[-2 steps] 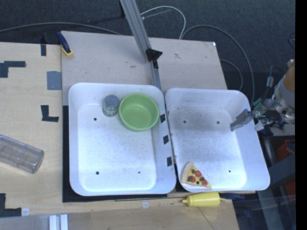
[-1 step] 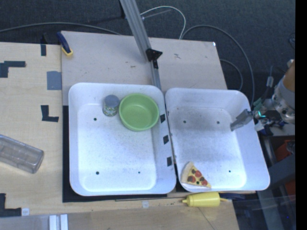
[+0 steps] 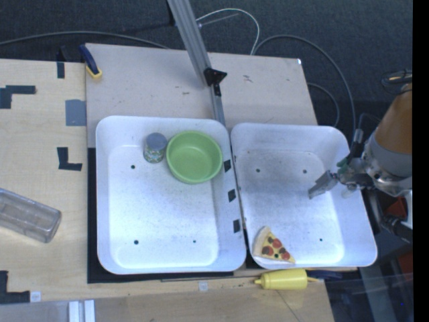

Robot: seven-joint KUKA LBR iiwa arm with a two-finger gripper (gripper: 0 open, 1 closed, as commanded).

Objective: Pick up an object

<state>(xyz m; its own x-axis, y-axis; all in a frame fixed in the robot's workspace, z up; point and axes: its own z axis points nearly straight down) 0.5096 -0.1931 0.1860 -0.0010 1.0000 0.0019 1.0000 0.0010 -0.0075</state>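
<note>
Gripper idle over right bin

Gripper (image 3: 320,188) hangs near the right bin's (image 3: 281,136) right edge w/ nothing between its parted fingers. We judge the pizza slice (image 3: 272,245), at the bin's front-left corner, the nearest pick.

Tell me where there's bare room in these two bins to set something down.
Left bin: open floor below the green bowl and small can, which crowd its top. Right bin: open middle, bordered by the end effector at right and pizza slice at bottom left.
</note>
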